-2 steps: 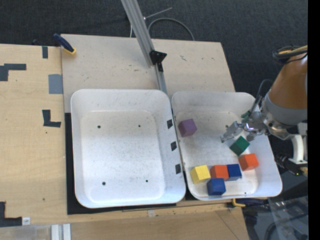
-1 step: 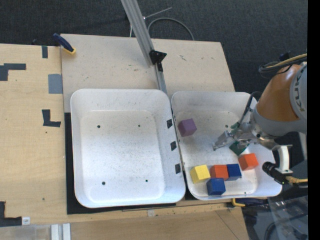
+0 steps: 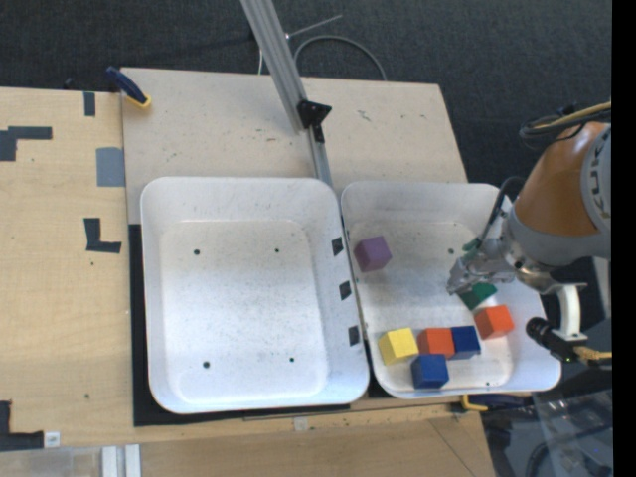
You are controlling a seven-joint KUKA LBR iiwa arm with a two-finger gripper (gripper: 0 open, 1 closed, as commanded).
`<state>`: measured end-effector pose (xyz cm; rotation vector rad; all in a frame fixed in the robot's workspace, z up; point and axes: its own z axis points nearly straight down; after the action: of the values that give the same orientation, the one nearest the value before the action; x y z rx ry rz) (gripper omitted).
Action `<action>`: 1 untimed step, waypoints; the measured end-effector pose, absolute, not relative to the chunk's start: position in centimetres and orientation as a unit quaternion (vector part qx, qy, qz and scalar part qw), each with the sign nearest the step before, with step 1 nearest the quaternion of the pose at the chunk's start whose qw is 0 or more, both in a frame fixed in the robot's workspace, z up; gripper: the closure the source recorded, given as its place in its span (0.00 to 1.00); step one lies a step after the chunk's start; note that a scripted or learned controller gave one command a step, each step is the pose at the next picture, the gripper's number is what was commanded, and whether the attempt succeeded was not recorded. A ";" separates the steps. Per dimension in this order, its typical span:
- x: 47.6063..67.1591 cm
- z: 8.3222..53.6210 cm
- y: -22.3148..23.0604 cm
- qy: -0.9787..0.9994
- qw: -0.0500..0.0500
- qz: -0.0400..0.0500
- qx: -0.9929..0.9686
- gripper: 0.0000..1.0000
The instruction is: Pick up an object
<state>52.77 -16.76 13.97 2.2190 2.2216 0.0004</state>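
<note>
- While the arm is reaching in from the right, the gripper (image 3: 471,278) is hanging over the right bin (image 3: 417,199), its fingers too blurred to tell wide from narrow.
- A green block (image 3: 482,293) is peeking out just under the fingers, partly hidden; it is perhaps touching them.
- An orange block (image 3: 494,320) is sitting just below that.
- The yellow block (image 3: 399,344), red block (image 3: 436,342) and two blue blocks (image 3: 464,341) are lining up further below.
- A purple block (image 3: 372,253) is lying well apart, to the fingers' left.

Six small blocks (image 3: 429,344) in the right bin (image 3: 417,202), arm (image 3: 556,202) above.
</note>
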 end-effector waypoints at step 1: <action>52.0 19.2 -17.3 0.707 0.002 0.001 0.707 1.00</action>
<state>51.98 -17.30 19.20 2.2191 2.2187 0.0023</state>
